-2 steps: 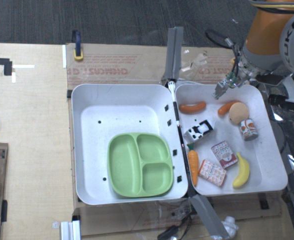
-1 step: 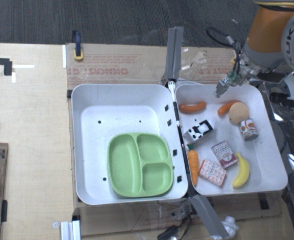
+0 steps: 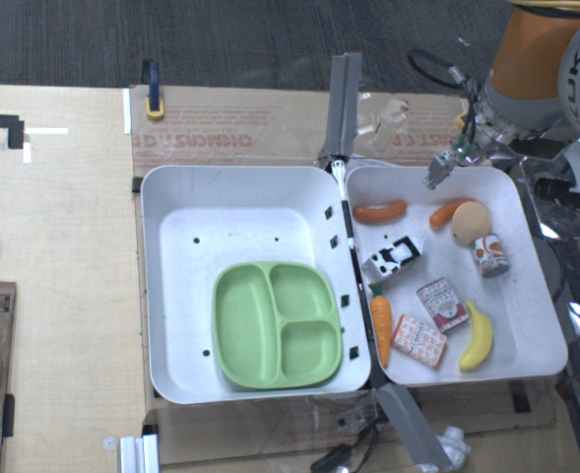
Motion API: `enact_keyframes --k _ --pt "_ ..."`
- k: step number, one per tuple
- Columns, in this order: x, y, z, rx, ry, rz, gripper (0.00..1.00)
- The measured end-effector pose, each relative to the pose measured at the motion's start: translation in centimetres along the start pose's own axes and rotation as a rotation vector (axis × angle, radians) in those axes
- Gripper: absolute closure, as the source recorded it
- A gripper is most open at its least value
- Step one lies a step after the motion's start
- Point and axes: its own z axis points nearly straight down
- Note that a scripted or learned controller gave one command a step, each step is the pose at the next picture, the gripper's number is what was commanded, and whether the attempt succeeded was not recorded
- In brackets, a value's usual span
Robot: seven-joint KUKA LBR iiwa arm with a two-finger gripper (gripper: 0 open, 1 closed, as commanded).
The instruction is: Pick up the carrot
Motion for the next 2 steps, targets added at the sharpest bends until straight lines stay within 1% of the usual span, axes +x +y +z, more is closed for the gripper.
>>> enact_keyframes --k 1,2 --pt "-0.1 0.1 -0.8 0.0 -0.001 -0.002 1.0" --pt "-1.6 -1.6 -11.4 0.002 0.004 0.284 1.0"
